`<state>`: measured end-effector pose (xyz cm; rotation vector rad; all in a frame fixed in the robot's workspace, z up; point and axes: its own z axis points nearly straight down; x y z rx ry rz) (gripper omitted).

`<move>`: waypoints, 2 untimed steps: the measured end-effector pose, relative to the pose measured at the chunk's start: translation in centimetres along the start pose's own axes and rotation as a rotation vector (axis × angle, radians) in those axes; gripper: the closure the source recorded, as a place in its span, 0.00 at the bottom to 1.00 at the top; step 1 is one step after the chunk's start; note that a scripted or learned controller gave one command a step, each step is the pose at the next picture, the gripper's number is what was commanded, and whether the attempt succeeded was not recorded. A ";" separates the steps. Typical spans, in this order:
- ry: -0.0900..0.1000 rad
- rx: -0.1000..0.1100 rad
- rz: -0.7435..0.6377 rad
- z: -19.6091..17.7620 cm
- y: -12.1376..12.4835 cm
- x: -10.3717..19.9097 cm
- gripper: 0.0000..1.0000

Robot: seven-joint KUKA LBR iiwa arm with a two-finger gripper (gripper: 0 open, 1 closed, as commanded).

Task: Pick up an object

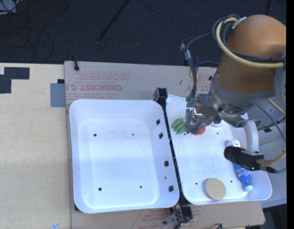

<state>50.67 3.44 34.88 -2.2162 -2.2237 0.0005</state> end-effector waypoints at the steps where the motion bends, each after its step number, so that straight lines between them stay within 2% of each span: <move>1: -0.002 0.003 0.006 -0.1 -2.4 -3.3 1.00; 2: -0.004 0.002 0.007 2.6 2.4 -7.3 1.00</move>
